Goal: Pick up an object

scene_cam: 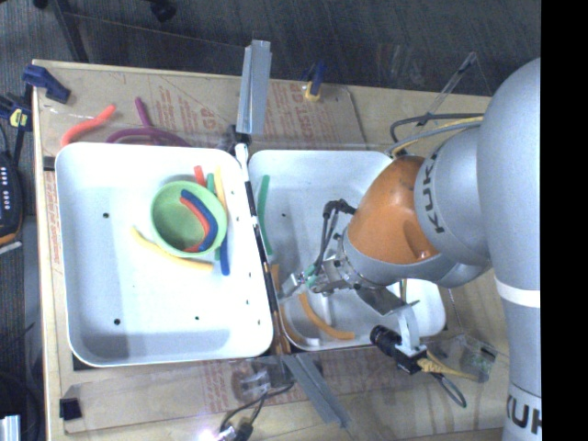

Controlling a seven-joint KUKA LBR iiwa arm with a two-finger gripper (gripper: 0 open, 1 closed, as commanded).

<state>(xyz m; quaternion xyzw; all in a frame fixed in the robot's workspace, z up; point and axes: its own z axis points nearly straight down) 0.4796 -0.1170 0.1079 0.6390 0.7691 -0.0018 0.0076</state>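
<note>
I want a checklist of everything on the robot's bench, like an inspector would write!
Surface: wooden bench bearing two white bins, left bin and right bin.
Job's things: green bowl with blue, red and yellow strips in the left bin; green strip and orange strip in the right bin.
Clutter: orange and purple strips on the bench behind the left bin.
Grippers: gripper low in the right bin; fingers unclear.
Cables: wires by the arm.
Surroundings: dark carpet, chair base.

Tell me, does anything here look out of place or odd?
Yes. A green stick leans over the wall between the two bins instead of lying flat. An orange strip and a purple loop lie on the bench outside the left bin.
</note>
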